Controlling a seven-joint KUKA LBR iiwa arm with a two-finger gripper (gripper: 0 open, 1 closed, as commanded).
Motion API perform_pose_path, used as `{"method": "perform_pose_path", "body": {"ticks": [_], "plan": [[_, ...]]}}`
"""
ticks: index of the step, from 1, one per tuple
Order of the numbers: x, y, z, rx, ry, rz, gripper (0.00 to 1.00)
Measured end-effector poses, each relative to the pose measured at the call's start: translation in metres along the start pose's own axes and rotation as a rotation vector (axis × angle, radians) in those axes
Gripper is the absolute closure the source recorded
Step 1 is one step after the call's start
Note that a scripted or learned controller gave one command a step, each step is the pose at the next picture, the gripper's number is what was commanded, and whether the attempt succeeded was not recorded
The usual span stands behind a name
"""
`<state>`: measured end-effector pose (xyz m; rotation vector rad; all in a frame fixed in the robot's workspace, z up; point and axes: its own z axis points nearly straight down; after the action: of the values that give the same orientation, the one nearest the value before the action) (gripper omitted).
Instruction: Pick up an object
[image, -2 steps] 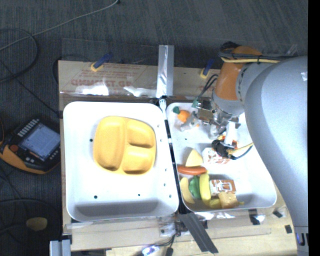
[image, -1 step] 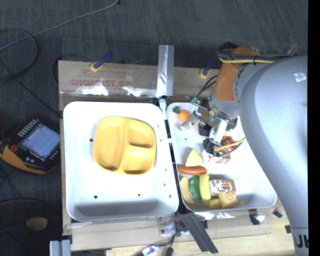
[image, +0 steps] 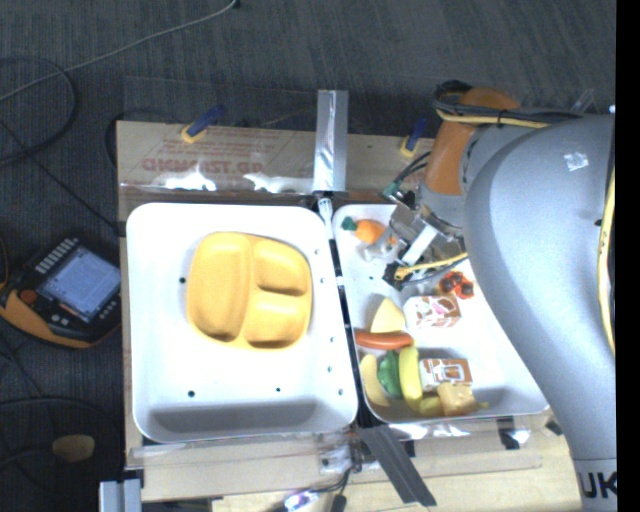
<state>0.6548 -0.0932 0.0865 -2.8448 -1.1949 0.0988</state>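
1. Since the job names no one object, I judge the orange toy (image: 370, 231) the likeliest pick: it lies in the far corner of the right bin (image: 492, 345), close to the wall shared with the left bin (image: 160, 385).
2. My gripper (image: 412, 245) is low over that same corner, just beside the orange toy. It is a tangle of parts from this angle, so I cannot tell how far open it is or whether it has hold of anything.
3. Risk one: the toy looks small and rounded, so a closing squeeze that lands off its middle could squirt it against the wall or out of reach.
4. Risk two: the wall is so near that a descent there might strike the rim instead of reaching the floor.
5. Further out, a red piece (image: 457, 284) and a carton (image: 435, 312) lie near my wrist, and a sideways drift could nudge them.
6. Nearer the front are a wedge (image: 388, 316), a sausage (image: 385, 340), a banana (image: 371, 380) and a green piece (image: 409, 372), packed touching, so a grab there could catch two at once.
7. A yellow tray (image: 248, 288) sits in the left bin, well apart.
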Motion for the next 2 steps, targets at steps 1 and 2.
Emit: {"method": "perform_pose_path", "body": {"ticks": [1,2], "plan": [[-0.025,0.011,-0.012,-0.065,0.046,0.404,0.00],[-0.062,0.054,-0.003,-0.066,0.047,0.383,0.00]]}}
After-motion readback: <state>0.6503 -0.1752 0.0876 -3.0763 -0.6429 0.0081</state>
